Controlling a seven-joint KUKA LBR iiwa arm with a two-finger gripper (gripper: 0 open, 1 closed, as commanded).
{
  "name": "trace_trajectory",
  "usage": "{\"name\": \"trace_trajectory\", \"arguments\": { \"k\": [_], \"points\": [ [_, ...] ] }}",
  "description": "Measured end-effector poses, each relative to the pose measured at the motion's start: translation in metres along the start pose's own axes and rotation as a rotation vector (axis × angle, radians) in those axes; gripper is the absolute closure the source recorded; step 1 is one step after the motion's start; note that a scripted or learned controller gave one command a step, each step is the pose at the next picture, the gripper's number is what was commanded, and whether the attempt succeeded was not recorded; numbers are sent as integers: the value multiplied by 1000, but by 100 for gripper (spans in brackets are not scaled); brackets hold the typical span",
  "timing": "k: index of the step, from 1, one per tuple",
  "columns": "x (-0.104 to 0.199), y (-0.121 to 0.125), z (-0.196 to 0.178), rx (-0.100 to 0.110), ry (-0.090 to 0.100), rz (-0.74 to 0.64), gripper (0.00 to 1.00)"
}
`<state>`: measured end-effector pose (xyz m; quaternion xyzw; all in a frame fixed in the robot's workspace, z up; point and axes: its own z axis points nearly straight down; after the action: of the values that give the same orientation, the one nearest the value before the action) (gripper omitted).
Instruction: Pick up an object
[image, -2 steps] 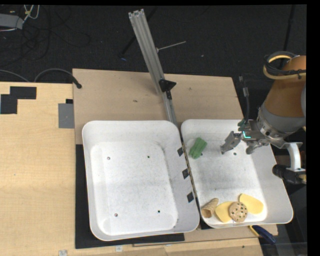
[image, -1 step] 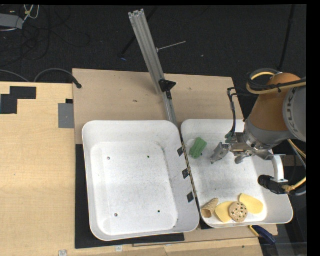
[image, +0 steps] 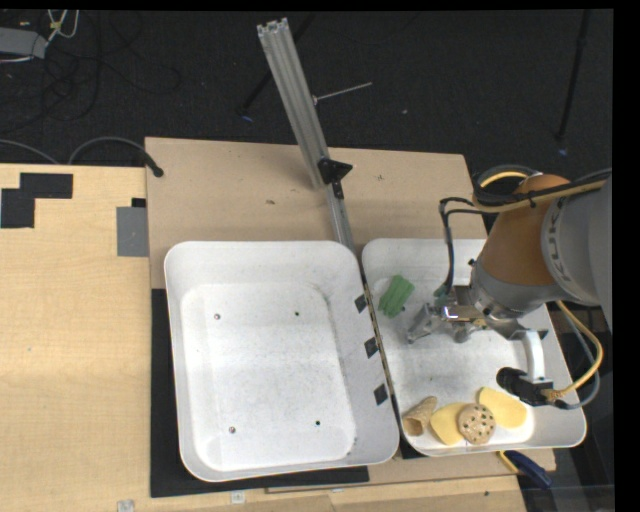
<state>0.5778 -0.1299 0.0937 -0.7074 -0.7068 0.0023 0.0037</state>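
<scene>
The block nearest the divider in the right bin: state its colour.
Green, clearest in the camera view.

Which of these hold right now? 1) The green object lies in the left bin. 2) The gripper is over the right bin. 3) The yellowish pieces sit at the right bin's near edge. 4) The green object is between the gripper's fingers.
1) False: the green object lies in the right bin.
2) True: the gripper is over it.
3) True: the yellowish pieces sit there.
4) False: it lies apart, beside the gripper.
</scene>
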Motion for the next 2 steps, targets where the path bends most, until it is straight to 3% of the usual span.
{"name": "trace_trajectory", "arguments": {
  "k": [1,2],
  "points": [
    [-2,1,-13,-4,-1,7,100],
    [-4,-2,-76,-11,-2,4,100]
  ]
}}
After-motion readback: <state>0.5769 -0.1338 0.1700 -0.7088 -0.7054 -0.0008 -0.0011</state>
